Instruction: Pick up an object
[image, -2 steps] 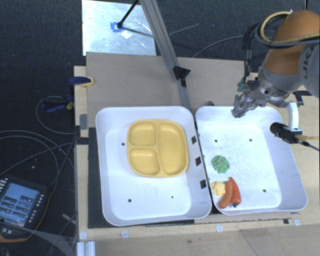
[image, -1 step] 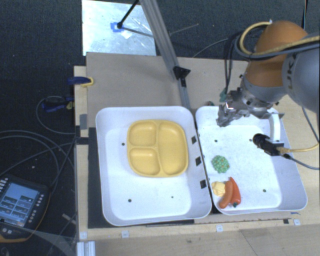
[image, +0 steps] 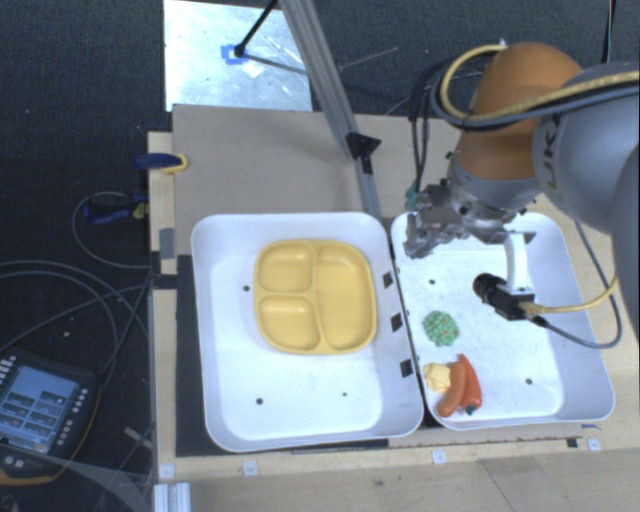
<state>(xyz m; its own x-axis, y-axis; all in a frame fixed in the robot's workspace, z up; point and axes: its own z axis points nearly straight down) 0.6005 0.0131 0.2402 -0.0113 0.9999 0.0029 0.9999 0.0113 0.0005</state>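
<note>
In the right bin (image: 560, 395) lie a green bumpy piece (image: 440, 326), a small yellow piece (image: 437, 376) and an orange-red carrot-like piece (image: 462, 386), grouped near the bin's front left corner. My gripper (image: 428, 238) hangs over the far left part of this bin, well behind the green piece and apart from all three. Its tips are dark and small against the white floor. Nothing shows between them.
The left bin (image: 225, 400) holds a yellow divided plate (image: 315, 296) with three compartments. A black cylinder on a white bracket (image: 500, 293) with a yellow cable sits over the right bin's middle. A grey pole (image: 330, 90) slants across the back.
</note>
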